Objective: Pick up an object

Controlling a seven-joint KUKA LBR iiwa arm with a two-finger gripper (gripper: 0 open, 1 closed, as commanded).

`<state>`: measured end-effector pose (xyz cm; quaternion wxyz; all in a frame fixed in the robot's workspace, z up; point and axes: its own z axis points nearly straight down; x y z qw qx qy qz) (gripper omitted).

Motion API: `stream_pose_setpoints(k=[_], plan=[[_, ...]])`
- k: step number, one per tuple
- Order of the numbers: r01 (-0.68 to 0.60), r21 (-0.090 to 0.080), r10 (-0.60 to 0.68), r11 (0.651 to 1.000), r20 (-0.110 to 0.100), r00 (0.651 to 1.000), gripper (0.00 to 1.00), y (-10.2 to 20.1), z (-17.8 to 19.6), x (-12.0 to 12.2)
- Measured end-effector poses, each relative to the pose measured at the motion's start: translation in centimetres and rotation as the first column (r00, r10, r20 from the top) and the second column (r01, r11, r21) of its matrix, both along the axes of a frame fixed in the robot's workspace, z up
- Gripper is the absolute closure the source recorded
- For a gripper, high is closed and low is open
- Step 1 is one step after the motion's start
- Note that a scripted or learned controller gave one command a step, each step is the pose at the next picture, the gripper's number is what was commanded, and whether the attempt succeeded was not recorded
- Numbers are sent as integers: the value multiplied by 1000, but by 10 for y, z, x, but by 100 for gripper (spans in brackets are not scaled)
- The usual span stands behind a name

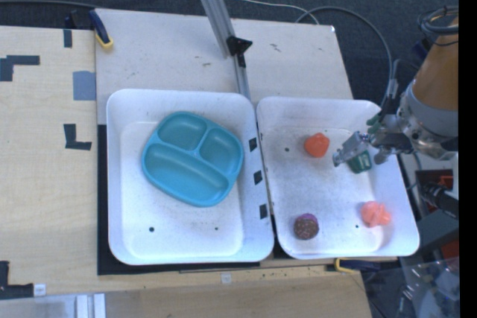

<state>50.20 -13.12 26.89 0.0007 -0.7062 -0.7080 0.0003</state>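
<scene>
Camera view: gripper [361,158] over the right bin [283,115], pinching a small green object [361,164] just right of the orange ball [317,145]. Green object's long axis cannot be told. Blue divided plate [193,158] lies in the left bin [119,160].

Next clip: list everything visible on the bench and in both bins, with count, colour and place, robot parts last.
bins: 2, white, side by side on the bench
divided plate: 1, light blue, in the left bin
orange ball: 1, orange, upper middle of the right bin
dark ball: 1, purplish brown, near the right bin's front edge
pink lump: 1, pink-orange, right bin's front right corner
metal rail: 1, grey, behind the bins
gripper: 1, grey with a green part, over the right bin, right of the orange ball
</scene>
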Motion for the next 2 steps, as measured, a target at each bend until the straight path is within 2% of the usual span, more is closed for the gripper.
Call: stream_pose_setpoints(k=[1,2], plan=[[0,0,0,1000,0,1000,0,0,0,0],[2,0,-2,1000,-5,1000,0,-4,-48,6]])
